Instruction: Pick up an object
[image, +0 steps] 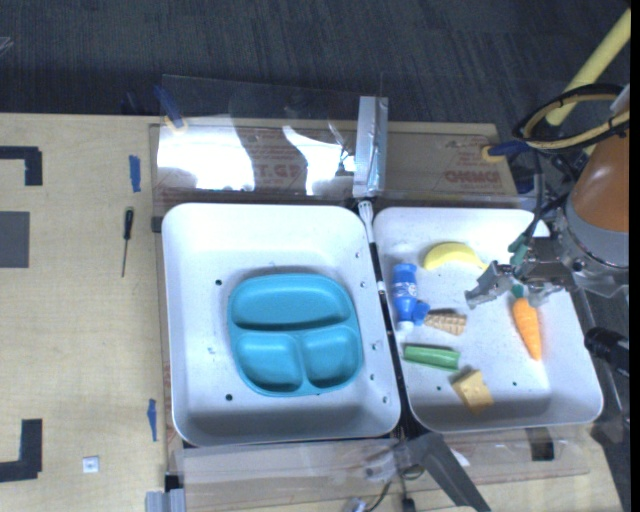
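The gripper (497, 287) hovers low in the right bin (575, 400), fingers spread and holding nothing — the carrot (528, 326) lies just beside it, the yellow banana (451, 256) near its other side.

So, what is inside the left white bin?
Inside the shallow white plastic left bin lies one light blue plastic tray with three compartments, and each compartment looks bare. The tray covers the bin floor under it, so that part cannot be seen.

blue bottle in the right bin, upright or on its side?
On its side: the small blue bottle lies flat on the right white bin's floor, along the left wall.
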